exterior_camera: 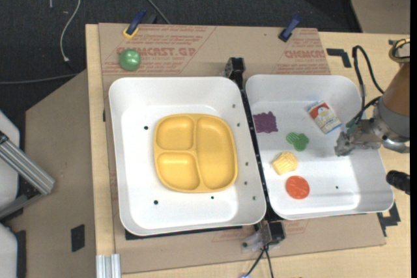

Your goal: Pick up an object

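Two white bins (130, 159) (365, 195) are seen. One yellow plate (195, 153) is counted in the left bin. Five small toys are counted in the right bin. One green ball (130, 60) and two blue clips (135, 23) (289, 28) are counted outside.

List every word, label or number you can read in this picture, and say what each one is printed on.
"CHEMCAST GP", faint red print, partly legible, on the brown board behind the left bin.
The same red print on the board behind the right bin: too blurred to read for certain.
The small red-and-white packet in the right bin: print too small to read.
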Motion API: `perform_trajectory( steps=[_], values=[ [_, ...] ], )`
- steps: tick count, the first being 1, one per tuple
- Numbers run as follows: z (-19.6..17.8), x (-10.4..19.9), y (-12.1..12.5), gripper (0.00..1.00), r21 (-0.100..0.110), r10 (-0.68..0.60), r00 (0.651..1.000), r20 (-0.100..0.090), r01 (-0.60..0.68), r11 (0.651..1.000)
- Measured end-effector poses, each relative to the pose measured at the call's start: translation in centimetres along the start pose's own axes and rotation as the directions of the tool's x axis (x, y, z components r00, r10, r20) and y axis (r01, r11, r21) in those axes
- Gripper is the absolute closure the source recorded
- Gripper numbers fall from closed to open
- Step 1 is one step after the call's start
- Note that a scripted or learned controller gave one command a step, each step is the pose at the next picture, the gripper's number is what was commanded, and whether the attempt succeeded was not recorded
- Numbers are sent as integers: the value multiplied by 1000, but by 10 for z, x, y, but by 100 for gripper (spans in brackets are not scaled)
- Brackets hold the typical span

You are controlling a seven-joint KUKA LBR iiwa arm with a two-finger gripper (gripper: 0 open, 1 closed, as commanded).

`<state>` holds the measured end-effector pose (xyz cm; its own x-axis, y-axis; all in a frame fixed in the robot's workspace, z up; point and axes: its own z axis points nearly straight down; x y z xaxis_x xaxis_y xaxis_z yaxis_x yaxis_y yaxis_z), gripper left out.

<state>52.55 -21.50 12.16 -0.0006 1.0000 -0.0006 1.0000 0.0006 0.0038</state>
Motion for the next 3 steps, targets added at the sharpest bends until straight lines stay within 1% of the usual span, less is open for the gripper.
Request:
perform_trajectory(
  steps=[1, 2, 3],
  values=[
    [-63, 3, -2, 100, -2, -1, 1000, 1, 1, 1000],
    [-108, -3, -2, 100, -1, -1, 1000, 1, 1, 1000],
    [-162, -4, 0, 100, -4, -1, 1000, 2, 1, 1000]
  ],
)
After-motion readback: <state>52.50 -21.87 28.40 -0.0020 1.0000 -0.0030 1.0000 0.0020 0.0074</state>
